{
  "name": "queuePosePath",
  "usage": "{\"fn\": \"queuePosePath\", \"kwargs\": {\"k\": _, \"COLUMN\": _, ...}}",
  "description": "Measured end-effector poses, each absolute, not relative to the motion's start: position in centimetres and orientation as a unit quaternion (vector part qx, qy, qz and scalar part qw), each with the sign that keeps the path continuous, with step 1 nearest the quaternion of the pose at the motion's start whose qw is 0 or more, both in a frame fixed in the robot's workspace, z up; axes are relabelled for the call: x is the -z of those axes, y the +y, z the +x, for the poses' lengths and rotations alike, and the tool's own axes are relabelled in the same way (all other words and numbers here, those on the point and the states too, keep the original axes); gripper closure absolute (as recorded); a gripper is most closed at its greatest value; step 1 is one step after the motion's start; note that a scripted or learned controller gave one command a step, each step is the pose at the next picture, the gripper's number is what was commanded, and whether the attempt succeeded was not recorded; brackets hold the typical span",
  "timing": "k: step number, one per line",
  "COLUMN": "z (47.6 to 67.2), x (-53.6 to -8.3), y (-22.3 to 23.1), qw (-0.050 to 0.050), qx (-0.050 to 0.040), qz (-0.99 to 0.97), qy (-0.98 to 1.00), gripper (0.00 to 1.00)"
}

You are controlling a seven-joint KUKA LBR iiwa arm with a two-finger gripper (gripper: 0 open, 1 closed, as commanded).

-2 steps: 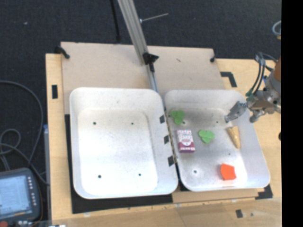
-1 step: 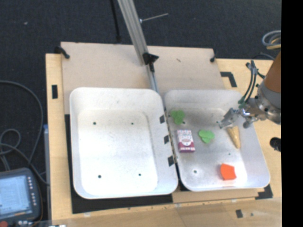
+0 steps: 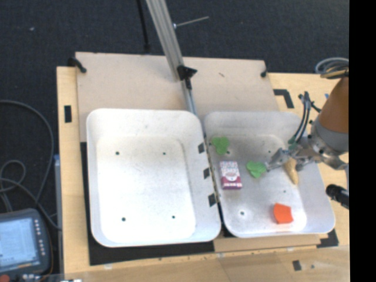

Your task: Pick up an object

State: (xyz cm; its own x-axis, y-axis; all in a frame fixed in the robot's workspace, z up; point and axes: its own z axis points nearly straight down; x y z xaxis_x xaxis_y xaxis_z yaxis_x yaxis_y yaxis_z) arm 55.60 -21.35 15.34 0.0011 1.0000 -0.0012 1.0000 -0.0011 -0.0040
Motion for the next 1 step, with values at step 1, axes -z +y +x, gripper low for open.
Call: {"fn": "queuePosePath", "kwargs": {"k": 1, "z": 55.85, "x": -16.79, "y": -21.43, "qw": -0.003, "qx": 0.0014, "qz": -0.709, "qy": -0.705, "gripper": 1.0}}
